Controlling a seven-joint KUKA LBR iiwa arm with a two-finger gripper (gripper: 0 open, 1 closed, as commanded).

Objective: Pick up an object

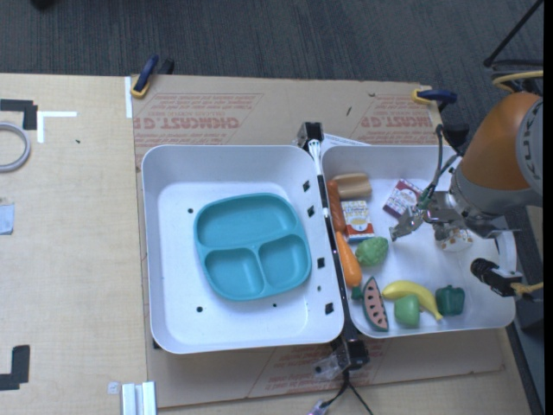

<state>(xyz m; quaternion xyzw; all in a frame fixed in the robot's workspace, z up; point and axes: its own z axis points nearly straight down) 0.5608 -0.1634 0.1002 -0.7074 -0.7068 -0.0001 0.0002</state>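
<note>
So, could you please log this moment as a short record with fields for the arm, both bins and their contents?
arm: reaches in from the right, gripper low over the right bin
left bin: holds a teal divided plate
right bin, left side: bread, small carton, carrot, green leafy vegetable
right bin, front: watermelon slice, banana, green pepper
near gripper: small purple packet
held: nothing visible between the fingers
</note>
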